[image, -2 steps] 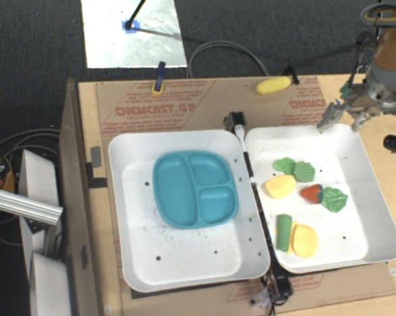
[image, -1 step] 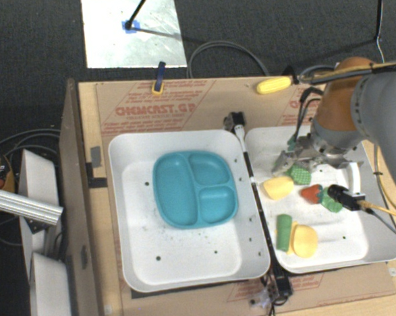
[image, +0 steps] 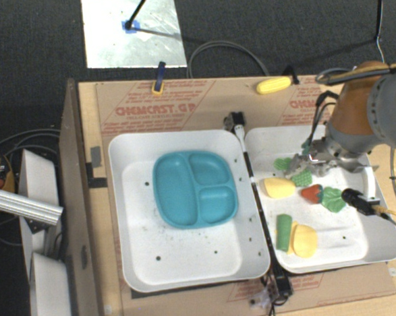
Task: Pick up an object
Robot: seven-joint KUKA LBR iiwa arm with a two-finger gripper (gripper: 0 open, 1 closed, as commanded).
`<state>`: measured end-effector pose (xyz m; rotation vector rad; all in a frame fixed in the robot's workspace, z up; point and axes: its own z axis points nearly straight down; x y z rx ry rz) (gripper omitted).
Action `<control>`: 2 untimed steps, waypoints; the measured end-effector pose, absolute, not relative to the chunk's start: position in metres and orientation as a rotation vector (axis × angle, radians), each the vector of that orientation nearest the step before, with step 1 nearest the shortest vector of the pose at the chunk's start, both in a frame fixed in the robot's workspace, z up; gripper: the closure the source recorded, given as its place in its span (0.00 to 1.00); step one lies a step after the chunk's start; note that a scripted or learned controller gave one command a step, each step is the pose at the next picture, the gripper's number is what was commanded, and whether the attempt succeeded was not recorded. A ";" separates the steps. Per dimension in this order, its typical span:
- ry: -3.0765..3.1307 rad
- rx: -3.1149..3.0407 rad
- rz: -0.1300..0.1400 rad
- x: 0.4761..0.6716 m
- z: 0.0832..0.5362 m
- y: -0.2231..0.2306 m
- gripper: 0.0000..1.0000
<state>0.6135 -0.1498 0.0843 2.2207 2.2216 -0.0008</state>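
A: Where's the gripper (image: 305, 165)?
B: Down in the right bin (image: 383, 242), over a green toy (image: 301, 178) beside a yellow piece (image: 278, 187). I cannot tell its state.
A: Left bin (image: 131, 212)?
B: A teal divided plate (image: 195, 188).

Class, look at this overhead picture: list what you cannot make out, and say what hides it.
- Gripper, camera view: too small and dark to tell how it stands.
- Green piece: partly covered by the gripper, shape unclear.
- Arm: cut off by the right edge.
- Yellow piece on the bench: too small to identify.
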 end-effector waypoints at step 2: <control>2.222 2.222 0.000 0.542 0.084 -0.140 0.00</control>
